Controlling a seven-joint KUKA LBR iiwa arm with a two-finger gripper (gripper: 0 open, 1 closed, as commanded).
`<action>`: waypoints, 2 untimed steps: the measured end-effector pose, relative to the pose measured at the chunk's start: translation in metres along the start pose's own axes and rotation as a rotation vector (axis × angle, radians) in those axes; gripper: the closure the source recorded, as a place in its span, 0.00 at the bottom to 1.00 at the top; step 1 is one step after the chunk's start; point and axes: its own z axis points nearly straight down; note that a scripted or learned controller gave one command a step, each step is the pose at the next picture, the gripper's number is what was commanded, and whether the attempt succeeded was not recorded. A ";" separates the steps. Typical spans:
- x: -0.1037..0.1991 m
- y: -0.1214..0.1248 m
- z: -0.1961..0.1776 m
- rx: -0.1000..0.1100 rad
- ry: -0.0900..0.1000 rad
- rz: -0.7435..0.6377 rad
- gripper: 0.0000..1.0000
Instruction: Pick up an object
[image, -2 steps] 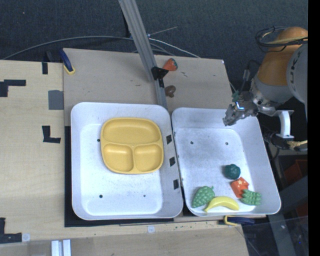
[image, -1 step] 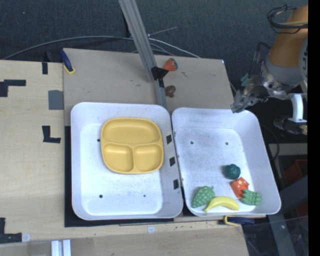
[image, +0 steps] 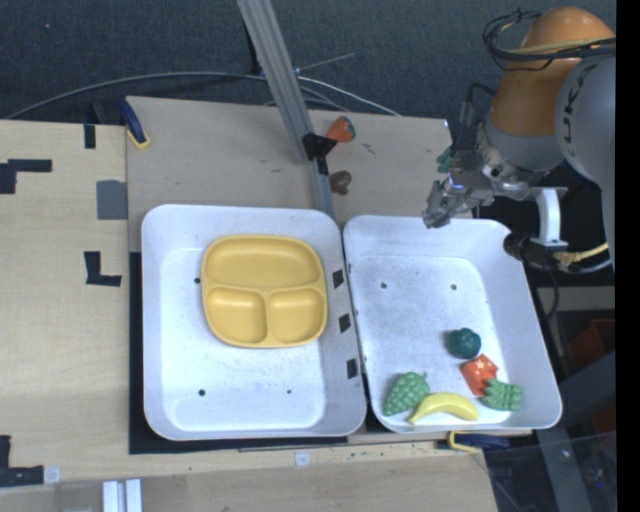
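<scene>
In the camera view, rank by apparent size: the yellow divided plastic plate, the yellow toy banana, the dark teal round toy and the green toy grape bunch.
1. Yellow divided plastic plate, largest by far.
2. Yellow toy banana and green toy grape bunch, too alike to rank.
3. Dark teal round toy, smallest.

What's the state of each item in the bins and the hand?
hand: over right bin's far rim, holding nothing visible
yellow tray: upright in left bin
banana: flat, near edge of right bin
green grapes: touching banana
teal ball: resting alone
</scene>
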 end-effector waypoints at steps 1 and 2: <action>0.059 -0.004 0.008 0.001 0.000 0.000 1.00; 0.105 0.000 0.007 0.000 -0.001 0.001 1.00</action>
